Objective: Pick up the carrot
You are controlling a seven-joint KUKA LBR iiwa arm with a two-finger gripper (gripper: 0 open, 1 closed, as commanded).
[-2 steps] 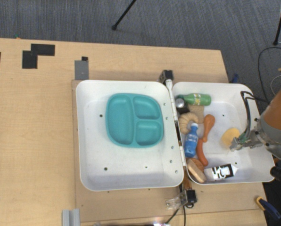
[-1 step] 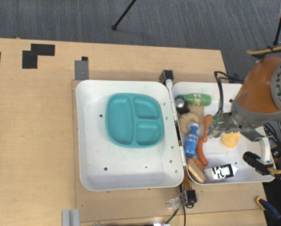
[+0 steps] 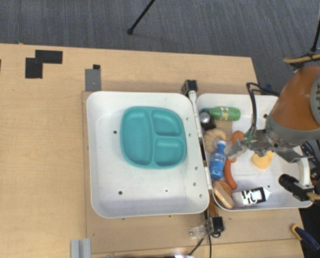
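While its wrist hangs low over the right bin [image 3: 289, 200], the gripper [image 3: 245, 144] reaches toward the clutter along that bin's left wall. Whether it is spread or closed cannot be told from this slant, and nothing is plainly caught in it. The carrot [image 3: 238, 137], a short orange piece, lies just beside the tip, at the upper end of the pile, near enough that touching or apart cannot be settled. By the look of it, the arm [image 3: 299, 104] is at the approach or the first closing on its target, with the lift not yet made.

Around the carrot things lie close, which explains the low, slanted reach from the right. A blue bottle [image 3: 218, 160] lies lengthwise just left of the tip, and a red sausage [image 3: 230, 177] runs down below it toward a bread roll [image 3: 223, 194] in the bin's lower left corner. Above, a green bottle [image 3: 223, 113] rests against the far wall beside a dark round piece too small to name. A yellow wedge [image 3: 263, 160] sits to the right, under the wrist, and a black-and-white packet [image 3: 253, 196] lies near the front wall. Such crowding could let the tip nudge the bottle or sausage instead.

Across the divider, the left bin [image 3: 109, 198] bears a teal plate [image 3: 152, 137] with three compartments, well apart from the work. Both bins sit on a wooden bench [image 3: 36, 160].
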